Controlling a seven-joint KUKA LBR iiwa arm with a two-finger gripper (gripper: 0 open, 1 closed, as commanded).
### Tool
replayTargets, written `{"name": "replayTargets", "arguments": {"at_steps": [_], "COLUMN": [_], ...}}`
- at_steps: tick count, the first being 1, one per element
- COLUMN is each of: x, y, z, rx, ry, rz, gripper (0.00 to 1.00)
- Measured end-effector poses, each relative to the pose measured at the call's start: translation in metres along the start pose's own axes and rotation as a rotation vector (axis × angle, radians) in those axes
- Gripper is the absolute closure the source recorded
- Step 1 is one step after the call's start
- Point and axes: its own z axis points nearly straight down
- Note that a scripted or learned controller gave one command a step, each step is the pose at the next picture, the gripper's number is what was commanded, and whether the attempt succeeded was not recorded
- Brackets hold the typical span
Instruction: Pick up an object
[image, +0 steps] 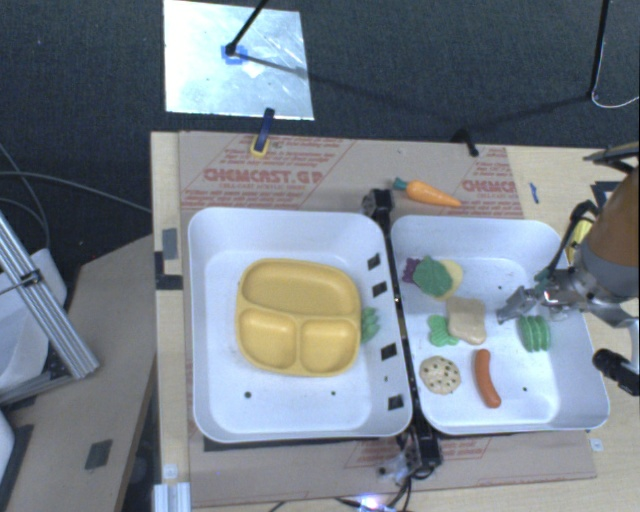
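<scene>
1. A gripper (512, 305) is being held low over the right bin (500, 245), toward that bin's right wall, with the grey arm (610, 255) reaching in across the right rim.
2. Whether the claw is apart or together cannot be told; nothing is being seen clamped in it.
3. A ribbed green toy vegetable (536, 333) is lying just beside the gripper, on the bin floor near the right wall; this is being judged the likeliest target.
4. Other pieces are being carried by the same bin: a tan slice (467, 320) near the centre, a sausage (487, 378) toward the front edge, a cookie (440, 374) near the front-left corner, and a leafy green piece (432, 276) against a yellow piece (452, 273) toward the back-left.
5. A yellow divided tray (299, 316) is sitting in the middle of the left bin (220, 240), and a carrot (427, 193) is lying on the bench behind the right bin.
6. The green piece is being judged light, stiff and smooth plastic, so slipping is being expected if it is pinched at an end.
7. A hold across its narrow width, at mid-length, is being advised, with the nearby right wall being allowed for.
</scene>
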Motion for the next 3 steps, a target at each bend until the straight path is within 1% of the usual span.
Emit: {"name": "replayTargets", "arguments": {"at_steps": [1, 2, 3], "x": [0.0, 0.0, 0.0], "y": [-0.003, 0.005, -0.032], "z": [0.003, -0.033, 0.039], "rx": [0.003, -0.001, -0.006], "ry": [0.001, 0.0, -0.002], "rz": [0.002, 0.0, 0.003], "gripper": [0.0, 0.0, 0.0]}}
